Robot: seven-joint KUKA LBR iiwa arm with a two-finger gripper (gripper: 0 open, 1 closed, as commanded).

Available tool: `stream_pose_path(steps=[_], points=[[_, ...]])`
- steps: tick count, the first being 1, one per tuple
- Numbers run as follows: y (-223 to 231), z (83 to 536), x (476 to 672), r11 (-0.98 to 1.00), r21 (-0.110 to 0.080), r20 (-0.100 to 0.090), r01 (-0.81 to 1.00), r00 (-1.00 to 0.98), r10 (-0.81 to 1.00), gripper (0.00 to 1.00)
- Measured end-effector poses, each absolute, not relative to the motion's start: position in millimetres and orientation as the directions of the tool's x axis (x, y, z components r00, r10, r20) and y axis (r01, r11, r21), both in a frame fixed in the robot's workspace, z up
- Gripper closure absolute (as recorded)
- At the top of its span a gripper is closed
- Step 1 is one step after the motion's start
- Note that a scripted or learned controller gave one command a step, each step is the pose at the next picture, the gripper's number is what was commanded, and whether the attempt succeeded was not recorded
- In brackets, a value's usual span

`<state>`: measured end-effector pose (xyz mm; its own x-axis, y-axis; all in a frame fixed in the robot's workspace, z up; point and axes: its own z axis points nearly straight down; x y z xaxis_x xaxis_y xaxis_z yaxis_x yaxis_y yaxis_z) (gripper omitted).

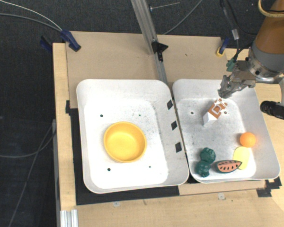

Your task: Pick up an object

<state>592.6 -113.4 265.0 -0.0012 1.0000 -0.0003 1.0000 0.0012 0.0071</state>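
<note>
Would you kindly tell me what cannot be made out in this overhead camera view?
- Gripper: too small and dark in the camera view to judge its state, or whether it touches the small white-and-orange block just below it.
- Block: its printed pattern is too small to read.
- Arm: cut off by the top and right edges.
- Green toy: too small to identify.

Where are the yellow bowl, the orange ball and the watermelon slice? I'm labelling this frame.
yellow bowl (125,141), camera view, centre of its inside.
orange ball (247,139), camera view, middle of the ball.
watermelon slice (227,166), camera view, its red flesh.
</note>
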Motion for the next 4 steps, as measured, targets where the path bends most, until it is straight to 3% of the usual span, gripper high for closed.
stream_pose_path(steps=[4], points=[[92, 255, 664.2, 0.005, 0.004, 0.002, 1.0, -0.005, 1.0, 1.0]])
